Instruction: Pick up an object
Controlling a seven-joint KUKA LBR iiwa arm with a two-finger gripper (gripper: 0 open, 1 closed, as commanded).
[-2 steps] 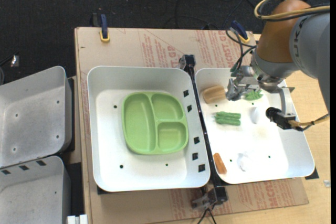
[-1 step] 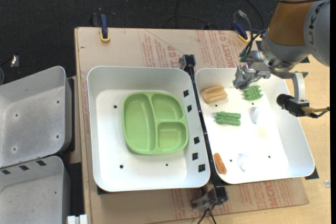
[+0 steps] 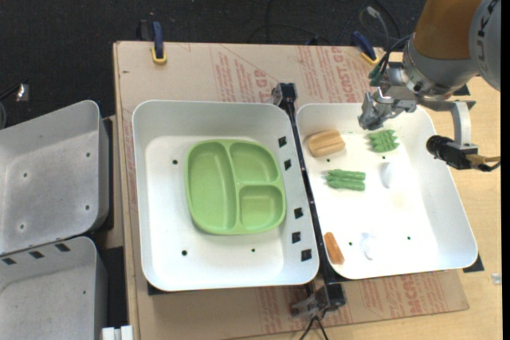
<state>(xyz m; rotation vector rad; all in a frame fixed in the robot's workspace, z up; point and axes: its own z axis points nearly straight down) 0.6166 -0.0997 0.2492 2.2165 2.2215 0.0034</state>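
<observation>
My gripper (image 3: 373, 121) hangs over the back of the right bin (image 3: 446, 203), just left of a small bunch of green beans (image 3: 384, 142). A tan bread roll (image 3: 325, 143) lies to the gripper's lower left. A second bunch of green beans (image 3: 346, 180) lies in the middle of the bin. An orange sausage (image 3: 334, 248) rests by the bin's front left corner. The view does not resolve the gripper's fingers, and I see nothing held in them.
The left bin (image 3: 159, 195) holds a green divided plate (image 3: 237, 186). A black divider (image 3: 301, 195) runs between the bins. Two pale clear items (image 3: 386, 173) (image 3: 366, 244) lie in the right bin. A black fitting (image 3: 446, 149) sits at its right rim.
</observation>
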